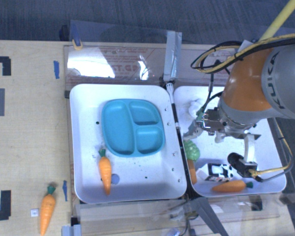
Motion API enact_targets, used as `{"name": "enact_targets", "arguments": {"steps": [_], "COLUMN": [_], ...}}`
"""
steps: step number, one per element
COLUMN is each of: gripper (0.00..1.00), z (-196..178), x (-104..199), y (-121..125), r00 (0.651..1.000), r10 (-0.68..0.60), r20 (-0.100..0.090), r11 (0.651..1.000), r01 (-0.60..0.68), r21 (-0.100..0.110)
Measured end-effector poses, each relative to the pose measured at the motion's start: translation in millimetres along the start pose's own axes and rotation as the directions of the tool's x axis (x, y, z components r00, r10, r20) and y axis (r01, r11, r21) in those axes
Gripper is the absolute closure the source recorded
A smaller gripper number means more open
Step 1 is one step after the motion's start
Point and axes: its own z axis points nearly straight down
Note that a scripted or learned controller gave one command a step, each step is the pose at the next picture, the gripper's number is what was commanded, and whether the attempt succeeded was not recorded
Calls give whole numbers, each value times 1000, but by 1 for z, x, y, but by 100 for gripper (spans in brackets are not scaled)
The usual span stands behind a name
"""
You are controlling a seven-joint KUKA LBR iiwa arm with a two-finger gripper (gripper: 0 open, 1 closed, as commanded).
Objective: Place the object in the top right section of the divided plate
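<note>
At the far left of the frame we see the pale wooden worktop (pixel 24 146) with black marks and short strips of blue tape on it. Near the lower left corner a toy carrot (pixel 47 209) lies on that bare surface, outside both bins, its green top pointing up the frame.

Moving right, we come to the left bin (pixel 83 181), a shallow white tray. The blue divided plate (pixel 133 127) sits in its upper middle part, with one large section on its left side and two smaller sections on its right side, one above the other. We see nothing lying in any of the sections. Just below the plate's lower left edge a second carrot (pixel 105 172) lies on the bin floor, upright in the frame, its green top touching or nearly touching the plate's rim. A small bluish spot sits beside the carrot's lower end.

Further right, past the rim shared by the two bins, is the right bin (pixel 278 181). Along its left wall we see a green leafy toy (pixel 191 152) with an orange piece below it. Near the bin's lower edge lie a black-and-white patterned object (pixel 221 171) and another orange carrot (pixel 229 186) on its side.

The grey arm with its orange band (pixel 246 90) hangs over the upper part of the right bin. The gripper (pixel 206 124) points toward the bin's left side, above the green toy. We cannot tell how far its fingers are open, nor whether anything sits between them.
</note>
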Motion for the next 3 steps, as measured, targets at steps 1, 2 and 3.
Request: {"name": "enact_targets", "arguments": {"steps": [1,2,3], "gripper": [0,0,100], "z": [-1,96,85], "x": [-35,-96,-95], "y": [-30,-33,-31], "r00": [950,961,961], "r10": [-311,-278,-277], "r20": [-1,3,5], "r11": [950,960,961], "r01": [311,278,277], "r21": [-2,-11,-17]}}
